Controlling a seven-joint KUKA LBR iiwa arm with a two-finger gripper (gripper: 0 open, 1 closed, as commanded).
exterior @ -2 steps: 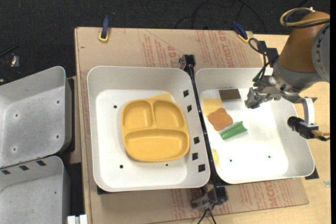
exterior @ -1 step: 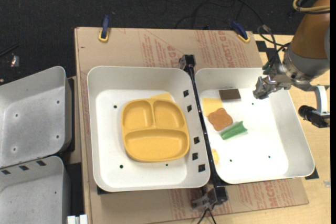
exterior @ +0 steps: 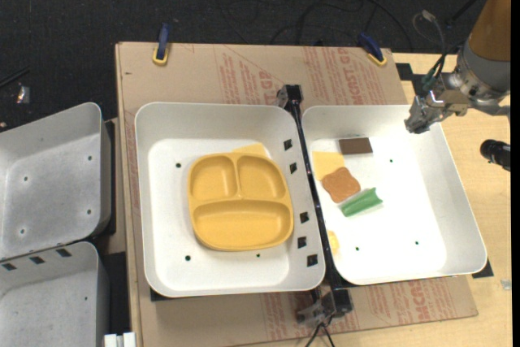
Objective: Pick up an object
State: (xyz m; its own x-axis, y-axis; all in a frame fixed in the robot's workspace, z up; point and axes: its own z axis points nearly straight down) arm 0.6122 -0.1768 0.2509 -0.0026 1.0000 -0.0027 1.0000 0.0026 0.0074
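Over at the right bin's far corner, the pincer hovers, can't tell its state. Looks like the approach step. Brown block, toast-like piece and green piece lie below-left of it; it'd need to drop onto one.

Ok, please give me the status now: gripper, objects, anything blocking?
Gripper over right bin's far corner, holding nothing visible. Brown block, toast piece, green piece lie in right bin. No obstacle between.
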